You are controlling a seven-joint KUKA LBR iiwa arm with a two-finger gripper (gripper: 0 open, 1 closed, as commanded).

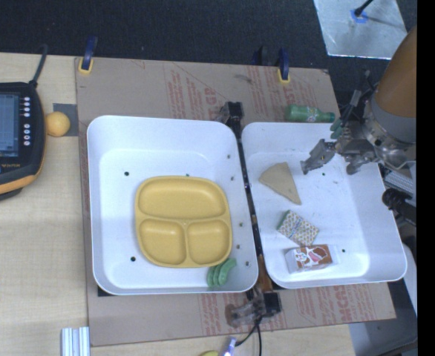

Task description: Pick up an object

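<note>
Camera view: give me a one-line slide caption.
KUKA arm's open gripper hovers over the right bin beside a tan wedge; a yellow divided tray fills the left bin.

Arm enters from 3 o'clock, upper right of frame; orange band at about 2 o'clock, grey wrist below it. Gripper [335,154] points toward 9 o'clock, fingers spread apart, nothing between them. One fingertip [310,163] reaches furthest left, tilted toward 8 o'clock.

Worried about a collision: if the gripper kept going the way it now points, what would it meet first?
Probably the tan wedge: the gripper points left and down toward it in the right bin. Its height is unclear, so it may meet the bin floor first.
</note>
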